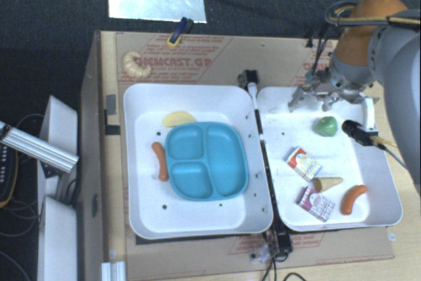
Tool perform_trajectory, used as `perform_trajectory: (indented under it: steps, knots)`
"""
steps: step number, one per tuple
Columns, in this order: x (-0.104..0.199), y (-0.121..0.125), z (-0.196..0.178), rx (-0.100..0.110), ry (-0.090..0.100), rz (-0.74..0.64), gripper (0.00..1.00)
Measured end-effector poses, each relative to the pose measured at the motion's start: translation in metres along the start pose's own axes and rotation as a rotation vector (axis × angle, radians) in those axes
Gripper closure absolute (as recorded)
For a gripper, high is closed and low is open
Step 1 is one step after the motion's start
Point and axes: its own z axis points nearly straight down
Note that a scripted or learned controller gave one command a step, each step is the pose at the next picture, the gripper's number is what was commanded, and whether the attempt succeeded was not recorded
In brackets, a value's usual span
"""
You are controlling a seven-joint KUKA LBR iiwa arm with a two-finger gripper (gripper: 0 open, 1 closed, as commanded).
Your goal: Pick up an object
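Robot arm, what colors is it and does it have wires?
The arm is smooth grey with a rounded orange band near the wrist. Thin dark cables loop beside it, running down toward its grey metal hand.

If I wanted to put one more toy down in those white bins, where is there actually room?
In the left bin, the near strip in front of the blue tray is bare. In the right bin, there is bare floor near the divider, left of the green toy. It is crowded around the two small cartons, cone and sausage.
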Motion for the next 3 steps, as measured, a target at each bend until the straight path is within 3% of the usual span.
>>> perform_trajectory:
  steps: [2, 3]
  knots:
    - [-0.043, -0.014, -0.004, 0.001, 0.000, 0.001, 0.00]
    - [-0.047, -0.023, 0.039, 0.003, 0.001, 0.001, 0.00]
